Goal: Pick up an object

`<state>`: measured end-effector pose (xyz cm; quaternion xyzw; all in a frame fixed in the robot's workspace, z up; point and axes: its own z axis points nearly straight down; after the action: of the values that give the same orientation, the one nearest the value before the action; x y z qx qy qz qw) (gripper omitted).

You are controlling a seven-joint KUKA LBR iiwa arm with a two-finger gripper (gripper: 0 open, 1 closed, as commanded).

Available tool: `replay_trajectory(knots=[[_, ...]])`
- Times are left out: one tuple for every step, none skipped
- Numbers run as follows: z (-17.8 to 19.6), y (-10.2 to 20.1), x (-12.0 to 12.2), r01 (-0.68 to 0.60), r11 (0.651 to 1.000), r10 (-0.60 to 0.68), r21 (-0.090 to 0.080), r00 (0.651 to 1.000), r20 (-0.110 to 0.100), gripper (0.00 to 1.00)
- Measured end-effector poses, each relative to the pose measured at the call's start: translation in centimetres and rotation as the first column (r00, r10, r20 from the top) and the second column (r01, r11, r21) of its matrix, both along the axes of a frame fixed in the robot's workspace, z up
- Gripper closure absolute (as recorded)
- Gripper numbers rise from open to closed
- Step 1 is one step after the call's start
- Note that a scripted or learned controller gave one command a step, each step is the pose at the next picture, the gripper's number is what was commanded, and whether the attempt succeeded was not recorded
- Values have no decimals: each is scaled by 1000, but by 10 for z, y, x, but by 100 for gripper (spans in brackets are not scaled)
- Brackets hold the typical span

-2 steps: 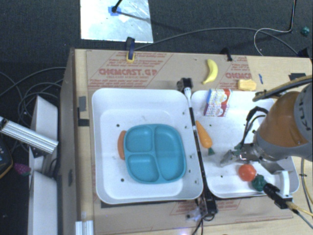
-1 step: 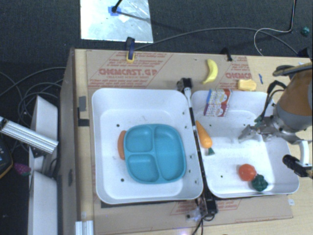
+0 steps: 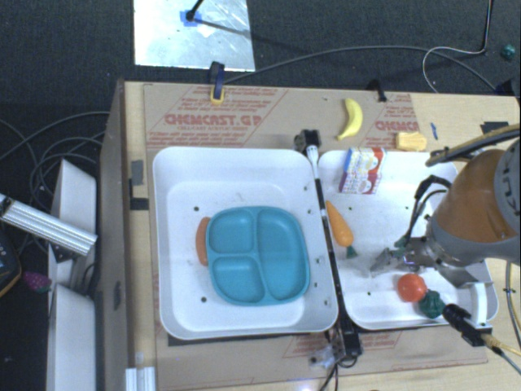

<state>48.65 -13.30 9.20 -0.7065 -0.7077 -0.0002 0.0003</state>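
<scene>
The gripper (image 3: 389, 259) sits low in the right bin (image 3: 383, 316), lower right of frame, fingers slightly parted with nothing between them. A tomato (image 3: 411, 287) lies just below and right of it. A carrot (image 3: 339, 225) rests against the bin's left wall, with a carton (image 3: 361, 170) at the top. The left bin (image 3: 175, 218) holds a blue divided plate (image 3: 257, 254).
</scene>
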Motion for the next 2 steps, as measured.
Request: replay_trajectory(knots=[[6,-75,13,2,1000,-2,-3,1000,2,0],[86,-34,123,-3,1000,3,-2,1000,5,0]])
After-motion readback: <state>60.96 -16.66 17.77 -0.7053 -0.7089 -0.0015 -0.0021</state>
